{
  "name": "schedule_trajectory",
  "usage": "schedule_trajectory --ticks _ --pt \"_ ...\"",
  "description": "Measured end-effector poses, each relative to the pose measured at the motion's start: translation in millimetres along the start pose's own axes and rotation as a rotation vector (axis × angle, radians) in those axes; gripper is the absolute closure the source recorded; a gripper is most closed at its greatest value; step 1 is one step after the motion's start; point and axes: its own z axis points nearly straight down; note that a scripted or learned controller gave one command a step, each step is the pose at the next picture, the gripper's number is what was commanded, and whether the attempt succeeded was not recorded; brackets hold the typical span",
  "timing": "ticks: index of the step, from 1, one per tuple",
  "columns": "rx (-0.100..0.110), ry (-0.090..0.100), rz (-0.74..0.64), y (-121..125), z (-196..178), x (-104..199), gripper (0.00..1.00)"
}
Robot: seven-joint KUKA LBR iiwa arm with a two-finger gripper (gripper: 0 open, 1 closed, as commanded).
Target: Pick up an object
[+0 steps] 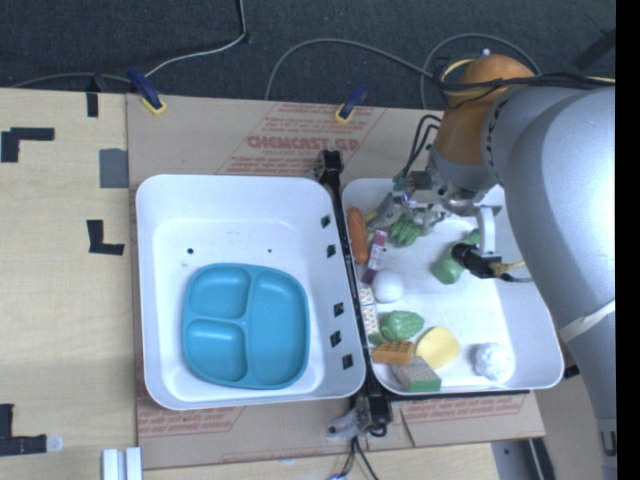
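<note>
So on the left of the worktop (pixel 70 298) there's the left bin (pixel 160 208) with just a blue tray (pixel 245 325) lying flat in it, three compartments, nothing in them as far as I can see. Probably that's the drop-off side, since all the small stuff sits in the right bin (pixel 520 338). That one's crowded: a carrot (pixel 357 234) leaning along the left wall, a purple tube (pixel 376 256) just beside it, a white ball (pixel 387 289), a green lump (pixel 401 323), then an orange block (pixel 392 352) and a yellow piece (pixel 437 348) near the front, plus a crumpled white thing (pixel 489 361) in the front right corner. The end effector (pixel 415 208) hangs low at the back of the right bin, right over a green toy (pixel 404 233), which looks like the likely target. Can't tell if it's wide or closed, too much clutter and blur there, so I wouldn't call it a grab. Another green piece (pixel 448 268) sits near, and the carrot and tube are close enough to get bumped.
</note>
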Motion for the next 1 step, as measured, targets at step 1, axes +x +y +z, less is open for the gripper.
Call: schedule_trajectory --ticks 1 --pt "0.01 -0.002 0.0 -2.1 -9.3 -1.8 1.0"
